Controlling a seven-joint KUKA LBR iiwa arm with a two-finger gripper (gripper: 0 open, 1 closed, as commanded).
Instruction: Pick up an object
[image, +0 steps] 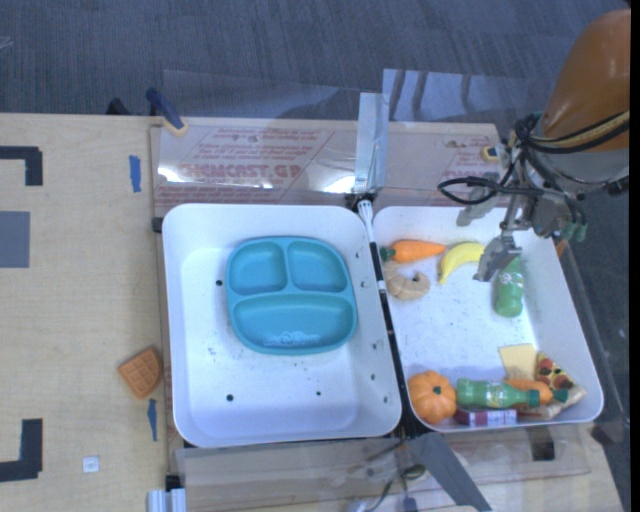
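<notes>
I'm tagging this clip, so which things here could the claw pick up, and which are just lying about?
Could be picked, all in the right bin:
carrot
banana
bagel
green bottle, nearest the claw
pumpkin
lying bottle
cheese

Lying about:
blue plate in the left bin
waffle on the bench

Red print on clear panel (245, 165) behind bins: blurred, unreadable.

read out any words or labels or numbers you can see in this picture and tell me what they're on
Nothing can be read with certainty.
Red print on the clear sheet behind the left bin: too blurred.
Red print on the sheet's right part: too blurred.
Label on the green bottle: too small.
</notes>
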